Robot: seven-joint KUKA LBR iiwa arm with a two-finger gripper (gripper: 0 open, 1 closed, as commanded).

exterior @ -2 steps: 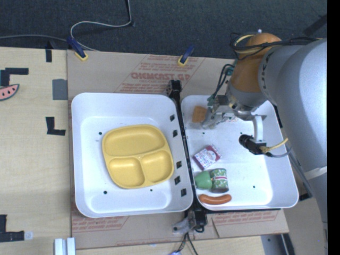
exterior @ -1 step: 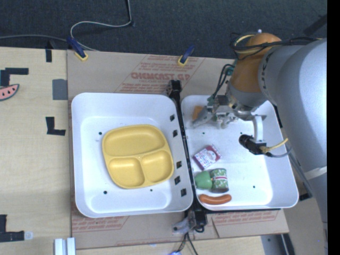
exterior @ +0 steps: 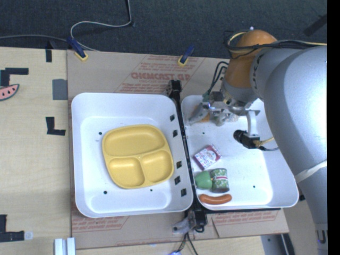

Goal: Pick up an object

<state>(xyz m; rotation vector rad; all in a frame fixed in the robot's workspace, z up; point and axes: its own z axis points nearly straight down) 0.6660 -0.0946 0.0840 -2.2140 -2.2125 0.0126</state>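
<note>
Camera view puts our gripper (exterior: 215, 112) over the far end of the right bin (exterior: 276, 187); whether it is clenched or released we cannot tell, and we see nothing in it. The candidates lie untouched near the bin's front: a red-and-white packet (exterior: 206, 156), a green object (exterior: 212, 179), a hot dog (exterior: 214, 198). We judge the pick not yet made.
</note>
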